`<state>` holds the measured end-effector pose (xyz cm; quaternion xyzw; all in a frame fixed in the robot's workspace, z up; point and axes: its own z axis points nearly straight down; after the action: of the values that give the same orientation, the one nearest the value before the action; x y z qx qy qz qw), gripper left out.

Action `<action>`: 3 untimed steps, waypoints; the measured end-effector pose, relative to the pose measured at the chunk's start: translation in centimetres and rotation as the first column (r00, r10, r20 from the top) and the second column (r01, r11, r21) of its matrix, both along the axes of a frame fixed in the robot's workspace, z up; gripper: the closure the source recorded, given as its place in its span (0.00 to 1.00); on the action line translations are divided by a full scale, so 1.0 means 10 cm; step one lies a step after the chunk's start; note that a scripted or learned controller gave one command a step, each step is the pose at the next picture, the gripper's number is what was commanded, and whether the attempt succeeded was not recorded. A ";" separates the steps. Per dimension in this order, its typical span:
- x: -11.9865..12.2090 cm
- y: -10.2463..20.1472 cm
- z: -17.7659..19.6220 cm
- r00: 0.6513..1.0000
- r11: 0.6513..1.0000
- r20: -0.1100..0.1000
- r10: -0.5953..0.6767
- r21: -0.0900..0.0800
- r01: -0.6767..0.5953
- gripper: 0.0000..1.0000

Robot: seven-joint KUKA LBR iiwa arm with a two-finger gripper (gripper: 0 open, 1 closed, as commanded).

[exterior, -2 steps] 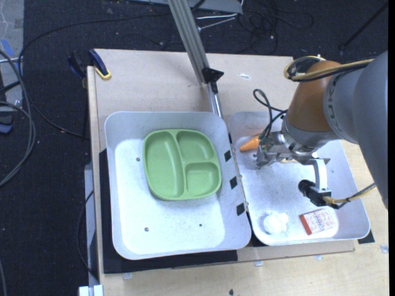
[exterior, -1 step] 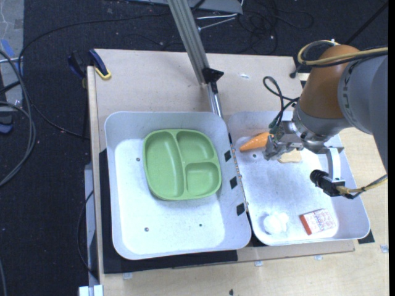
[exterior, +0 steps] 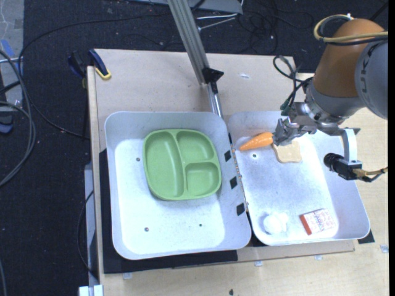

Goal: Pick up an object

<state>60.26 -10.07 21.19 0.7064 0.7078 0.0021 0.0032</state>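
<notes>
The gripper [exterior: 283, 132] hangs low over the far end of the right bin [exterior: 345, 208], at the thick end of the orange carrot [exterior: 256, 142], beside a tan slice [exterior: 288, 153]. I cannot tell its state from this angle. The step looks like the grasp itself. Next it calls for closing squarely on the carrot, then lifting straight up.

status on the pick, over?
Tool low in right bin, at carrot's right end. Grasp unconfirmed. Tan slice touching underneath; white ball, red packet well clear.
</notes>
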 end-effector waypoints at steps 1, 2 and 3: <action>0.03 0.03 0.43 1.000 1.000 -0.002 0.001 0.000 -0.001 1.00; -0.09 0.52 0.28 1.000 1.000 -0.010 0.004 0.002 -0.004 1.00; -0.20 0.95 0.23 1.000 1.000 -0.009 0.004 0.002 -0.004 1.00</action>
<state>58.30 -0.61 23.45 0.7050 0.7092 -0.0003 -0.0006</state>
